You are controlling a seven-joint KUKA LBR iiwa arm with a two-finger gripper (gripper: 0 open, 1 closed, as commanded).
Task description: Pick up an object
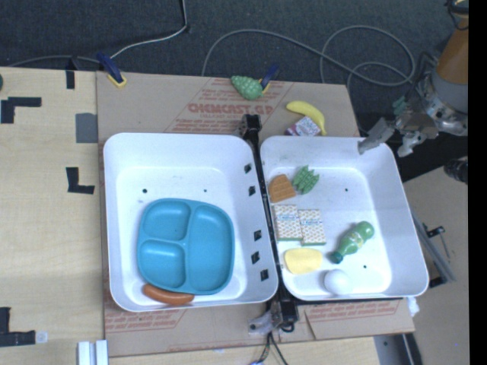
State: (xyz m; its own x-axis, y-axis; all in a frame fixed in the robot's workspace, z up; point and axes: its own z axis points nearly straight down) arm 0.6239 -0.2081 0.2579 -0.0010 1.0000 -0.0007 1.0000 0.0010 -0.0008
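The hand (389,131) hangs outside the right bin's (396,204) far corner, empty; whether it is open I cannot tell. The green bottle (352,241), nearest that bin's right wall, looks light, stiff and slick, so I would grip across its body.

plate (186,246): blue
sausage (167,295): orange-red
bottle (351,241): green
banana (307,114): yellow
egg (336,281): white
bins (179,149): white

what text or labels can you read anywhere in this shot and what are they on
"CHEMCAST GP" in red print on the brown cardboard sheet under the bins, just above the gap between them; the last letters are faint, so this reading is uncertain.
Fainter red print repeats diagonally on the same sheet, too blurred to read.
The small packet beside the toy banana has printing too small to read.
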